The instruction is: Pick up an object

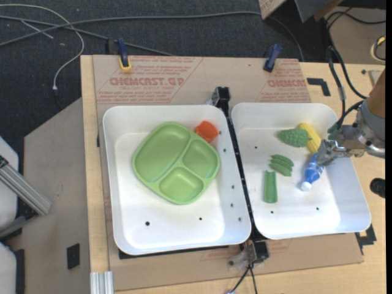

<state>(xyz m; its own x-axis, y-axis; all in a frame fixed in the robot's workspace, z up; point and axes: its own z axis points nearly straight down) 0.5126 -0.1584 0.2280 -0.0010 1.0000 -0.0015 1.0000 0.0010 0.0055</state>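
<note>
The right bin (343, 216) holds several small toys. A blue and white bottle (311, 175) lies tilted near its right side. My gripper (327, 151) reaches in from the right and sits just at the bottle's upper blue end, close to or touching it. Left of the gripper lie a yellow corn cob (310, 135) and a leafy green piece (292, 138). Toward the bin's middle are a green pea pod (281, 163) and a green stick-shaped piece (270, 186).
The left bin (122, 225) holds a green divided plate (176, 162) with a small orange piece (206, 130) at its upper right corner. A black divider (236, 164) runs between the bins. Clamps and cables sit at the bench's far edge.
</note>
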